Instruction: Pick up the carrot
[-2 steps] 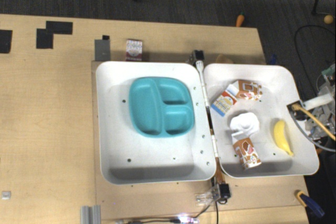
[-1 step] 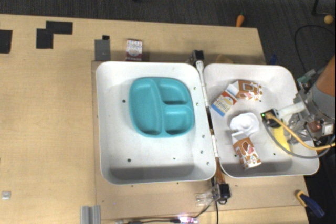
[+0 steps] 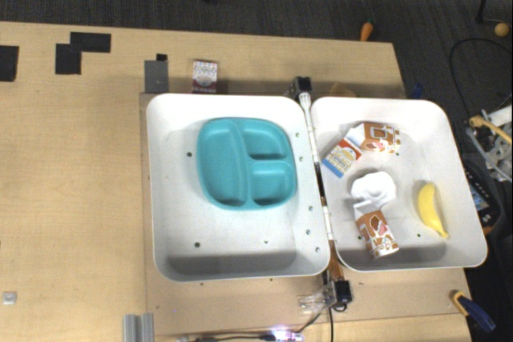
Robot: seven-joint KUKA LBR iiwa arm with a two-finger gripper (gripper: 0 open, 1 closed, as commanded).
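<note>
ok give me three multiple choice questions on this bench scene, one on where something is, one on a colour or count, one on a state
1. Where does the banana lie?
A. in the right bin, near its right wall
B. on the teal tray
C. on the bench outside the bins

2. What colour is the divided tray in the left bin?
A. red
B. teal
C. black

3. How does the small carton nearest the front of the right bin rest?
A. stacked on the banana
B. hanging over the bin's rim
C. lying on its side on the bin floor

Answers: 1 A, it sits beside the right wall. 2 B, it is plainly blue-green. 3 C, its long side rests on the floor.
</note>
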